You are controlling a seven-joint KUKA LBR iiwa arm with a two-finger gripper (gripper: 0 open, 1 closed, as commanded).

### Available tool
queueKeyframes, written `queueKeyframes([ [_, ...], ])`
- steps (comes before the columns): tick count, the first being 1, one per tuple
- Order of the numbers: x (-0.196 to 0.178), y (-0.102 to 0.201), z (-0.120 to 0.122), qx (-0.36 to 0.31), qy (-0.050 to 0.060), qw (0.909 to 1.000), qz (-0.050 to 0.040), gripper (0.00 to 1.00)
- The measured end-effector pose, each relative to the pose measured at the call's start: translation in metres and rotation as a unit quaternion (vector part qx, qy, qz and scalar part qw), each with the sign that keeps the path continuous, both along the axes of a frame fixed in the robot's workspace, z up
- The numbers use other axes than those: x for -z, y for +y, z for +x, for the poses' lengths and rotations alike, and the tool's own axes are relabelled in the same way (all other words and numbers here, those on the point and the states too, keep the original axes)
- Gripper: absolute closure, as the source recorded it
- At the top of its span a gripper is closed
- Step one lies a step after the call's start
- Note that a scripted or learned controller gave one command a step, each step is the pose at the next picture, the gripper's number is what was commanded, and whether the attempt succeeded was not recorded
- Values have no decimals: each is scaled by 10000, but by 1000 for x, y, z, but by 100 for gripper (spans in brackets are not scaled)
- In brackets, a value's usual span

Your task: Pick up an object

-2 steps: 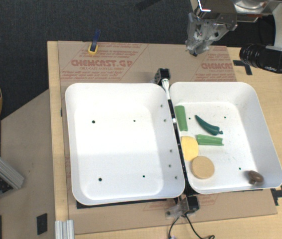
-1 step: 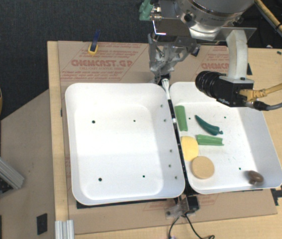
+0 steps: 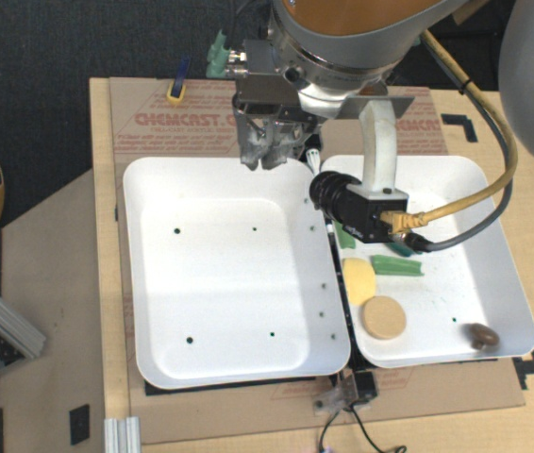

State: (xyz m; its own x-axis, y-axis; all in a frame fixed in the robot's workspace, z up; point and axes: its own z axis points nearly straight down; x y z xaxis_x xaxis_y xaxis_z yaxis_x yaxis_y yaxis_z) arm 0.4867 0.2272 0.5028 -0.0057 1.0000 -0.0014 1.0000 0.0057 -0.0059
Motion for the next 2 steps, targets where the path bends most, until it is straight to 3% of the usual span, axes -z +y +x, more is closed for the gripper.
queueKeyframes([
  [1, -33, -4, 104, 49, -60, 10000, 9, 100],
  [2, -33, -2, 44, 14, -11, 10000, 7, 100],
])
